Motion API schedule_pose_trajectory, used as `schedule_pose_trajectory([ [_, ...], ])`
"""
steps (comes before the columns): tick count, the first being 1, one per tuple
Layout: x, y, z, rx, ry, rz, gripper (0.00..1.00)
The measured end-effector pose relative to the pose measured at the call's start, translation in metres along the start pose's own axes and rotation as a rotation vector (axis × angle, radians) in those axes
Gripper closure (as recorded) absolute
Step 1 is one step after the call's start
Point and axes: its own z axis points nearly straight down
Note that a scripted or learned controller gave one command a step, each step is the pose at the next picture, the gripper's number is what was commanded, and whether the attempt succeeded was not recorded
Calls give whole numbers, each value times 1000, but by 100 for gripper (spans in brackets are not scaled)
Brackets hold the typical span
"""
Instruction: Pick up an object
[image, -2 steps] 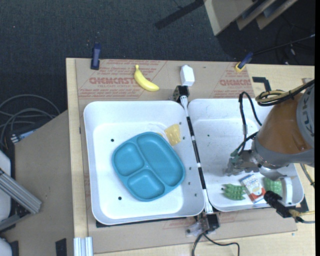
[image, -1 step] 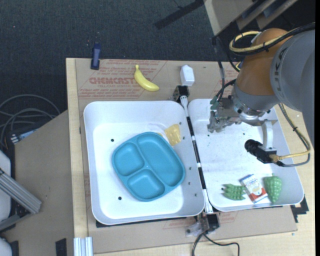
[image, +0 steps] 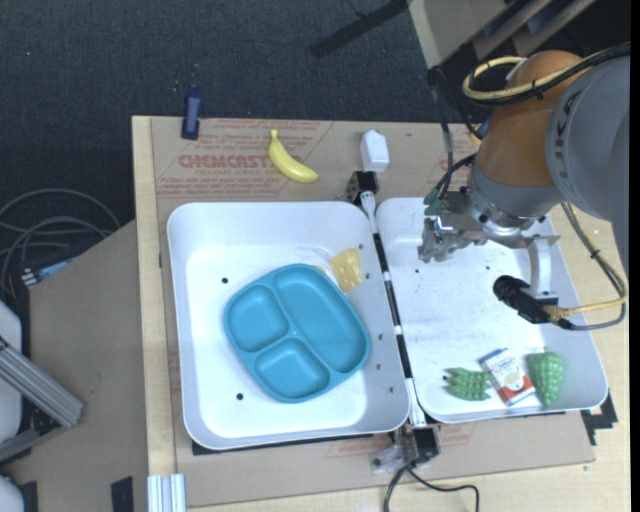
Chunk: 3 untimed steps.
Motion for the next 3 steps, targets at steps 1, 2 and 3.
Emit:
schedule_pose_trajectory([
  [1, 51, 37, -9, 1, 2, 0, 100],
  [2, 85, 65, -11, 1, 1, 0, 100],
  [3, 181, 20, -2, 7, 3, -1, 100],
])
